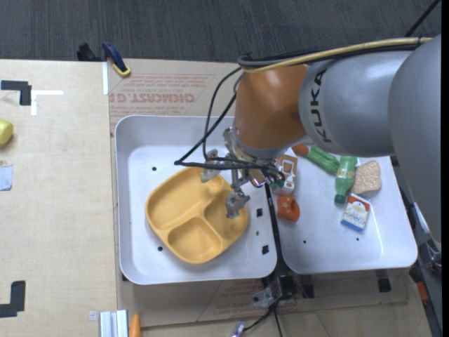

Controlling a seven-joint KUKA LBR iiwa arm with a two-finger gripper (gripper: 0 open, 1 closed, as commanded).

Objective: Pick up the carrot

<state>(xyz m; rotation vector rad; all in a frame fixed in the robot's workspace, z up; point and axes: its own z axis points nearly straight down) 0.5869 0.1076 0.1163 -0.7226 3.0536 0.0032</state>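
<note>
Carrot: only a small orange stub (301,149) shows, in the far-left part of the right white bin (393,248), poking out from under the arm's orange band (270,107). The rest is covered by the arm, so its long axis and the way it points cannot be told. The stub sits at the far-left end of an elongated green piece (323,159) that runs toward the near right; whether the two are one item is unclear. The pincer (237,203) is apart from the carrot, nearer and to the left, across the rims where the two bins meet, and it hangs over the right side of a yellow three-compartment plastic tray (184,220) lying in the left white bin (133,209). How far open the pincer is cannot be told, and it is too small and cluttered by black cables (210,161) to make out anything in it. Near the carrot, on the near side, is a small orange-and-white box (288,168), and nearer still a red rounded item (287,208) just beside the bin's left wall. To the right are a green bottle (344,180), a tan bread-like slice (367,177) and a small white, blue and red carton (356,213). At the far left edge a yellow object (4,132) rests on the pale bench (56,223).
</note>
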